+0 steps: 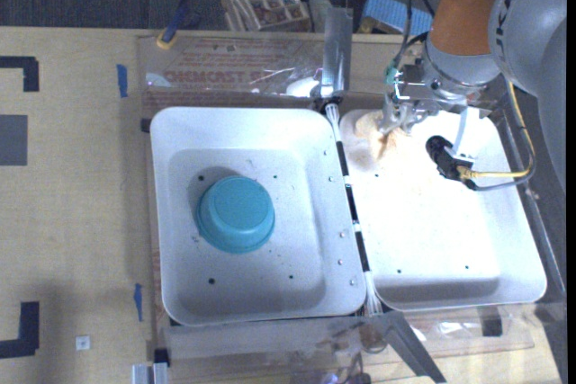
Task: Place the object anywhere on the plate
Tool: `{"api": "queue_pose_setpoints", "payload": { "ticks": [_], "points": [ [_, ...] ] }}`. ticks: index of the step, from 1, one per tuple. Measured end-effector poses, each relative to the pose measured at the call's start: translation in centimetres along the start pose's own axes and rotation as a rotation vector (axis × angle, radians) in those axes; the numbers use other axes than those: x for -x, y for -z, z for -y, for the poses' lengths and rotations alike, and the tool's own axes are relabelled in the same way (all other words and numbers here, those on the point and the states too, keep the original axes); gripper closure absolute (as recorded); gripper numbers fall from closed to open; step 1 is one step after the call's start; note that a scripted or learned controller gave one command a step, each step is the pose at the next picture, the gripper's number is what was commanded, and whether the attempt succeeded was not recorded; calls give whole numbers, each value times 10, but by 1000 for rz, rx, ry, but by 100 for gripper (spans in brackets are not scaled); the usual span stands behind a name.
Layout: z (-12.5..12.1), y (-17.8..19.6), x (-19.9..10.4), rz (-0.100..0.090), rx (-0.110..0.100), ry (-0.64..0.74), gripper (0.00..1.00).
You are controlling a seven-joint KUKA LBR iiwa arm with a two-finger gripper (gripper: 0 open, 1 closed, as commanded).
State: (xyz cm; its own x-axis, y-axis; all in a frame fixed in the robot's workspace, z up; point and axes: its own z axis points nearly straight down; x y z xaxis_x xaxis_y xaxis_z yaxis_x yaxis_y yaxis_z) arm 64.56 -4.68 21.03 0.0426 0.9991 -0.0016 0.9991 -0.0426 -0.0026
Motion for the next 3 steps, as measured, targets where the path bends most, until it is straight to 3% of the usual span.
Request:
{"api": "queue_pose_setpoints", "payload": {
  "ticks": [1, 3],
  "points": [
    [-1, 15, 0, 1, 5, 2, 100],
    [49, 4, -87, -1, 3, 802, 100]
  ]
}}
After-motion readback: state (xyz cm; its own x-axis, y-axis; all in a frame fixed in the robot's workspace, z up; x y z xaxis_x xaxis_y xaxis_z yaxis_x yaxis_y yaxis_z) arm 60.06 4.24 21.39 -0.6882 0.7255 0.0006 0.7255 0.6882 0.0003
